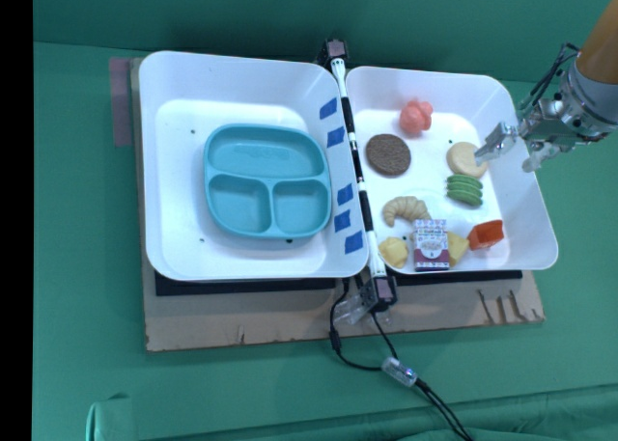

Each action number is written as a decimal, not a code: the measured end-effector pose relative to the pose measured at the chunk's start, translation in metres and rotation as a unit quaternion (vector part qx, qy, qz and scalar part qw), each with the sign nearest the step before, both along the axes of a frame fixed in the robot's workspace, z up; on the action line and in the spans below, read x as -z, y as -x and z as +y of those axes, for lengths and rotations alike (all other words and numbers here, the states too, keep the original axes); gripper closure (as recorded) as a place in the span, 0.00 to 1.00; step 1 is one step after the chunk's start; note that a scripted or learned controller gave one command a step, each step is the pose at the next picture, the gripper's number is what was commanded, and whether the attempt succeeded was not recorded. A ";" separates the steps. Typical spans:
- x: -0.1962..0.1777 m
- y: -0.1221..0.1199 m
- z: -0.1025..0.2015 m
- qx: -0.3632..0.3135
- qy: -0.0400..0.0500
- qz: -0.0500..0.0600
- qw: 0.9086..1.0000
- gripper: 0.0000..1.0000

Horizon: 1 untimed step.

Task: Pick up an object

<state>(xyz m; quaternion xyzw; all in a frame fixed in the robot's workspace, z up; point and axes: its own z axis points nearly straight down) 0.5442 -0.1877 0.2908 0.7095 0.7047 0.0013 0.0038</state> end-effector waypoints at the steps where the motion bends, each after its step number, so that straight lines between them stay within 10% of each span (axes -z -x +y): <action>1: 0.102 -0.024 0.022 0.000 0.003 -0.005 1.000 0.00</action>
